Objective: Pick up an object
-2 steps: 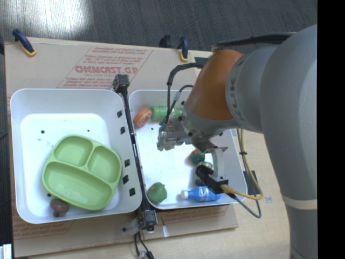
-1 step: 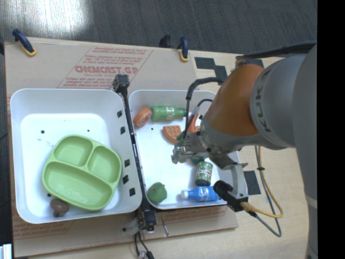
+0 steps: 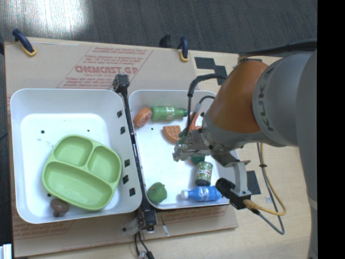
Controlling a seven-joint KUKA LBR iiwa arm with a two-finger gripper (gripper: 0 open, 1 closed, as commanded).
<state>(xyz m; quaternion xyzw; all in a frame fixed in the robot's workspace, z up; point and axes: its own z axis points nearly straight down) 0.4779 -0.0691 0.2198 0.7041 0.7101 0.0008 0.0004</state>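
Grey arm with orange band reaches over the right bin, covering that bin's right side. Hand sits low there; finger state cannot be determined. Just beside it stands a small green-labelled jar. Nearby: blue bottle, green bottle, green fruit. Left bin holds a green divided tray.

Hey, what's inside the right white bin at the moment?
In the right bin: a green bottle, an orange piece, a waffle-like piece, a small jar, a blue bottle, a green ball. The arm covers the right side.
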